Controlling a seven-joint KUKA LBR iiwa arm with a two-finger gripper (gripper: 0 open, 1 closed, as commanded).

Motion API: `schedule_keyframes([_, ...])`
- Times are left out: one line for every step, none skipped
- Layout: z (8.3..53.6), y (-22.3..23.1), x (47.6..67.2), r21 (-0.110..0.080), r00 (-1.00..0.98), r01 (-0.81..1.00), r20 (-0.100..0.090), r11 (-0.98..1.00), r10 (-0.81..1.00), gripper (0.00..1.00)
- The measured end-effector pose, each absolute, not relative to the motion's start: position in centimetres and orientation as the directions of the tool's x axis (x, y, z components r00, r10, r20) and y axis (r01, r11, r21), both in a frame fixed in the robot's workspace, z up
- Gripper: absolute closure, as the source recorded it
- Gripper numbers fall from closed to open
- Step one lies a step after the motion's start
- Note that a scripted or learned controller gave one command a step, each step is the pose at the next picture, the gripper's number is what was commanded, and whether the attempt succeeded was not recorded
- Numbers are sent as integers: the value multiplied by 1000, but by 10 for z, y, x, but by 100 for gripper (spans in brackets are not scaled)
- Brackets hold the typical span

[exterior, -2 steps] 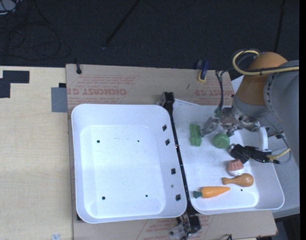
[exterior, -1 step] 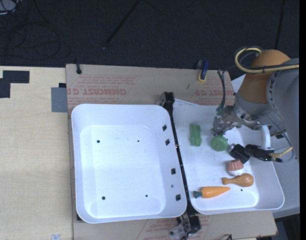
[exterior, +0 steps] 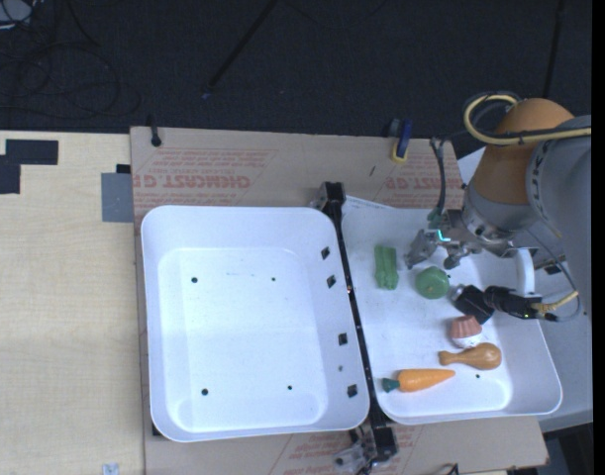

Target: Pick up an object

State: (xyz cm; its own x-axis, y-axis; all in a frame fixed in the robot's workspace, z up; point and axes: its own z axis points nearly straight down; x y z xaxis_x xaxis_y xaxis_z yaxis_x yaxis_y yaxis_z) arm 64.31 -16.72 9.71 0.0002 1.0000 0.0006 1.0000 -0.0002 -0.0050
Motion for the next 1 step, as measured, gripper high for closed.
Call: schedule_keyframes([87,-205,644,-1,1,1000,-2,-1,1000,0])
